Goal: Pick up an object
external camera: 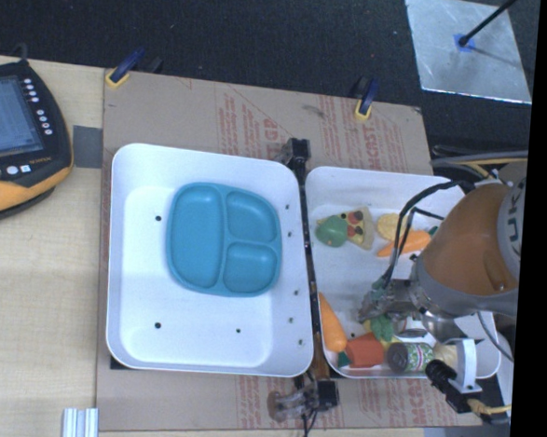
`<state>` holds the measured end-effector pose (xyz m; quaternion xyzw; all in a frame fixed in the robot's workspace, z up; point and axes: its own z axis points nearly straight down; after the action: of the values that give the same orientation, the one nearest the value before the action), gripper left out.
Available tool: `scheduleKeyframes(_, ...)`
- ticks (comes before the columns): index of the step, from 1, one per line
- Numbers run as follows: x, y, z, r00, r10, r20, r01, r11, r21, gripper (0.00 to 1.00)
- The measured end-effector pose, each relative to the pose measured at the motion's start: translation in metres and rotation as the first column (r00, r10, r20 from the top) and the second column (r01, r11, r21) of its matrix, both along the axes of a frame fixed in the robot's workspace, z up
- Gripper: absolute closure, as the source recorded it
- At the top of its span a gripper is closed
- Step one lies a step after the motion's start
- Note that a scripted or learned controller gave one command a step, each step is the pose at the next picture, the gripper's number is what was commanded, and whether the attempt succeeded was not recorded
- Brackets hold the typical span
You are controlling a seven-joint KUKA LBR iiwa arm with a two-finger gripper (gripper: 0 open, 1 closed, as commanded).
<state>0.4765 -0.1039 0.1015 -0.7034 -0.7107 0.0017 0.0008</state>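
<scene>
The right bin holds several toy foods: a green pear-like piece, a cream piece with red and green spots, an orange carrot, a second orange carrot by the left wall, a red piece and a small can at the front. My gripper hangs low over the front of this bin, just above the red piece and a green piece. The orange wrist band covers much of the bin's right side.
The left bin carries a blue divided plate. A teach pendant lies at the far left of the bench. Blue clamps hold the cardboard sheet at the back edge. Cables loop around the wrist.
</scene>
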Motion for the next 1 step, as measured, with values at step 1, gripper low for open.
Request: scheduleKeyframes(1,-0.0001,0.0001,-0.0001,1.0,0.0,0.0,0.0,1.0,0.0,0.0)
